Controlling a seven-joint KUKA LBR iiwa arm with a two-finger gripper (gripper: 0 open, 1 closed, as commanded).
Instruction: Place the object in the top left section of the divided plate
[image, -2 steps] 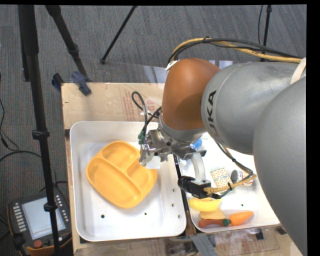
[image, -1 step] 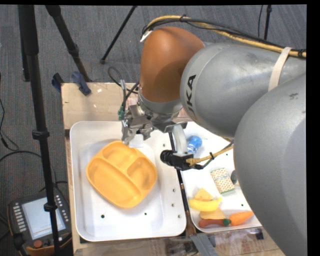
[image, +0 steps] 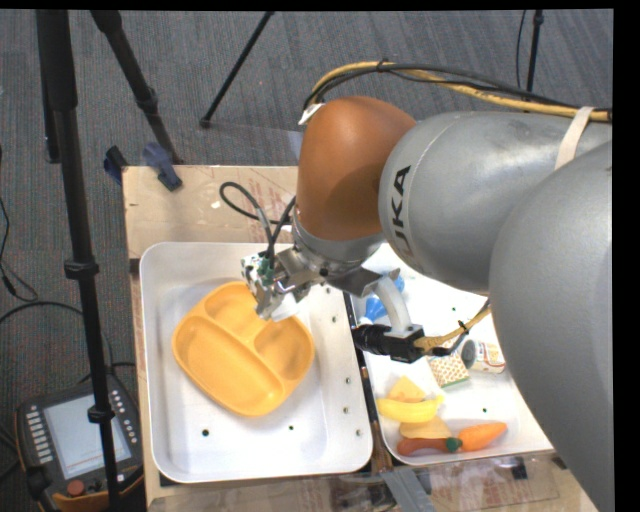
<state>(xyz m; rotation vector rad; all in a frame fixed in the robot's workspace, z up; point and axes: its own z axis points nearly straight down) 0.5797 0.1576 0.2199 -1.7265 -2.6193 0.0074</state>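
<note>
A yellow divided plate (image: 238, 352) lies turned at an angle in the left white bin (image: 180, 270). My gripper (image: 268, 292) hangs from the orange wrist over the plate's upper right rim, low and close to it. A small pale thing (image: 281, 307) shows right under the gripper's tip, against the plate's edge. I cannot tell whether it is held or what it is. The big grey arm hides the bin's far right corner.
The right bin (image: 520, 420) holds a banana (image: 410, 408), a carrot (image: 472, 437), a yellow wedge (image: 405, 387), a blue item (image: 388, 300) and two small packets (image: 452, 372). A black stand (image: 75, 230) and a pendant (image: 75, 440) are left of the bench.
</note>
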